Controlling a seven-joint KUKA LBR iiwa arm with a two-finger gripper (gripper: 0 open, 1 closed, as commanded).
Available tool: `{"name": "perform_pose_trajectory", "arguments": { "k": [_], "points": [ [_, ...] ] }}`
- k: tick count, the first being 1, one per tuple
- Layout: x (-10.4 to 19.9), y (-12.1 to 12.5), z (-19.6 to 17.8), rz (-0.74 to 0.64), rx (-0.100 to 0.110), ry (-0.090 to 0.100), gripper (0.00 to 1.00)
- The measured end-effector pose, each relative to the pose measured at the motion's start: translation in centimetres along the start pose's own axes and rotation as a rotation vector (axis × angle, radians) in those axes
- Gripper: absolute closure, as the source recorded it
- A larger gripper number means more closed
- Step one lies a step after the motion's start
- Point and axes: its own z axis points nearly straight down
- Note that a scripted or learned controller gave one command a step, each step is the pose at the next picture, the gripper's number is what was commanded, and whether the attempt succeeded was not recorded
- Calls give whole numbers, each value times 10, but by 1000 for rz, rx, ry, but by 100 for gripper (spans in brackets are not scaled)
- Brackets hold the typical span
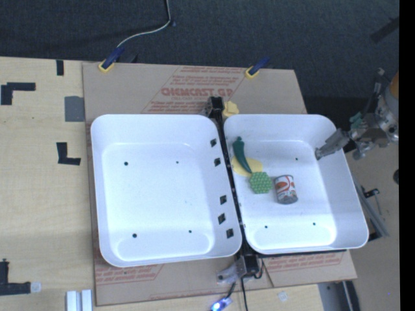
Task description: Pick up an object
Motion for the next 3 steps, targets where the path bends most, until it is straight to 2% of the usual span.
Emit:
{"name": "perform_pose_trajectory", "arguments": {
  "k": [1,2,3],
  "points": [
    [60,-26,79,-3,9,5,0],
    [33,39,145,-1,1,-1,0],
    [51,-1,184,4,-10,-1,0]
  ]
}}
